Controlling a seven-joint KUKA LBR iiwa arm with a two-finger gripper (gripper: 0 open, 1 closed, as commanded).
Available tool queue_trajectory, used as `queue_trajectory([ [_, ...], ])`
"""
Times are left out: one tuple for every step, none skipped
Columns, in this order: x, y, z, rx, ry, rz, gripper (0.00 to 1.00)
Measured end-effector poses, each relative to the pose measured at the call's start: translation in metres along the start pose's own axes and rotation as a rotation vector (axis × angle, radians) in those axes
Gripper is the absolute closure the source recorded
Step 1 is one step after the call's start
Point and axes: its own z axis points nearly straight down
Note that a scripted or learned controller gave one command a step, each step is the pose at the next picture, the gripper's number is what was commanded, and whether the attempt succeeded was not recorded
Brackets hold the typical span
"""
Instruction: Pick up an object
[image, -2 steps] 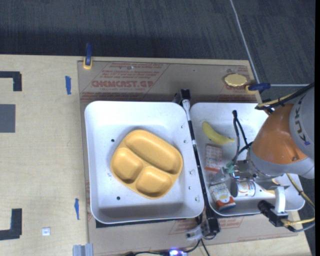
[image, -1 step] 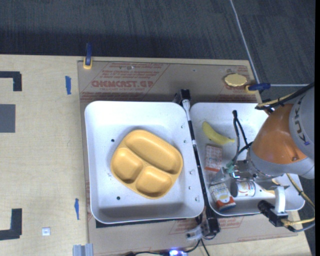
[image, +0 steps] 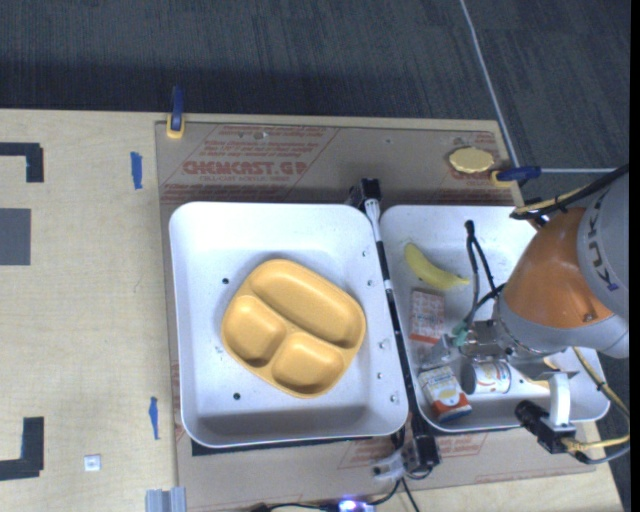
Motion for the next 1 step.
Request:
queue_trajectory([
  [-0.0006, 0.0019, -0.0108, -0.006, -0.002, 0.000, 1.00],
])
